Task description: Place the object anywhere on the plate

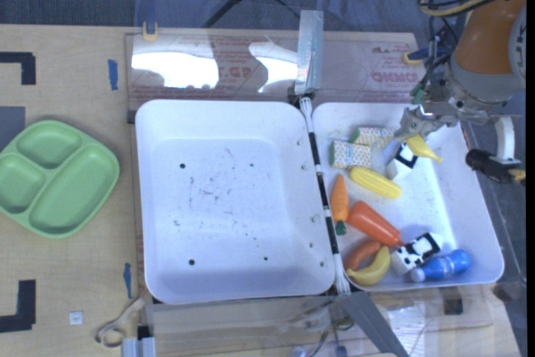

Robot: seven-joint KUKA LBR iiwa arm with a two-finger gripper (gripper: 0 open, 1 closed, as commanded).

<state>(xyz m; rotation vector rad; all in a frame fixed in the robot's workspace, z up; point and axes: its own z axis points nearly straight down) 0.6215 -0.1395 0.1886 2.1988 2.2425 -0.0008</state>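
The wooden bench point(67, 63) carries two shallow white plastic bins side by side: the larger-looking left bin point(226, 196) with a bare scuffed floor, and the right bin point(468, 213) crowded with toys. At nine o'clock from the left bin, well apart from both bins, lies the pale green three-compartment plastic plate point(54, 177), the goal of the task. The grey arm with its orange band point(489, 38) reaches in at about two o'clock of the scene, and its two-finger gripper point(415, 130) hangs over the upper part of the right bin. Just beside it, at about four o'clock from the tips, lies a small yellow banana-shaped toy point(423, 148) touching a small black and white piece point(405, 156); I judge this the likely target, its long axis running roughly ten o'clock to four o'clock. Whether anything sits between the gripper's tips cannot be told, nor how wide they stand. Lower in the bin lie a yellow corn cob point(374, 182), two pale patterned blocks point(359, 145), an orange carrot-like toy point(372, 221), a second yellow banana point(372, 267) and a blue bottle point(443, 265). The carry to the plate would run toward nine o'clock, across the whole left bin.
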